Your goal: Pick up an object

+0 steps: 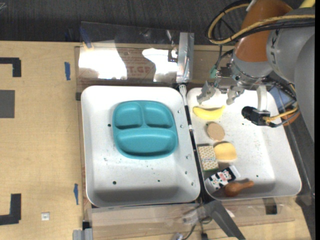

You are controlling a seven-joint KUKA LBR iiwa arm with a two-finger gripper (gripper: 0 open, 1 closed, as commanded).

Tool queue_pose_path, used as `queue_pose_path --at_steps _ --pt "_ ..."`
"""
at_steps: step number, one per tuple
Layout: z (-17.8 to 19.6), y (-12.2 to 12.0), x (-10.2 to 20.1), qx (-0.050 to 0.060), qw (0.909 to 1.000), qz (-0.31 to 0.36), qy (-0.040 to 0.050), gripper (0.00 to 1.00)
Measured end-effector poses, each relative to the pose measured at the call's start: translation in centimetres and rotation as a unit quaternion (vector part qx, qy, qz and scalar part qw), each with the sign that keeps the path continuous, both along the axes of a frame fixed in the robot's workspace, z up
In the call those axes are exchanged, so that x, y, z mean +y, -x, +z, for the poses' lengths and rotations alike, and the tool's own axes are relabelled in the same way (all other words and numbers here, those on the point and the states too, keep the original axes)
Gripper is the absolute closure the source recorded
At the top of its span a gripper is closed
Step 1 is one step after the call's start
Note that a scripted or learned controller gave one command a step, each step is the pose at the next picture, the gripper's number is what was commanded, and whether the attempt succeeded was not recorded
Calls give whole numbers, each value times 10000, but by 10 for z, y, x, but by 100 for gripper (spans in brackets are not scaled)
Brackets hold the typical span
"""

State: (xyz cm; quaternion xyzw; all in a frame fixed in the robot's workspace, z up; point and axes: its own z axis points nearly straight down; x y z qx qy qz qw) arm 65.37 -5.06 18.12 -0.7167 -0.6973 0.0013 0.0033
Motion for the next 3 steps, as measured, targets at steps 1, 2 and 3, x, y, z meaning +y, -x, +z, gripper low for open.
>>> queue_pose_path --at_steps 1,2,3 --pt "-73 -2 -50 -106 9998 -186 21 0" --pt "-80 12 -53 -191 9978 -633 -8 0" --pt "-80 22 -45 -187 9825 -1853 -21 0"
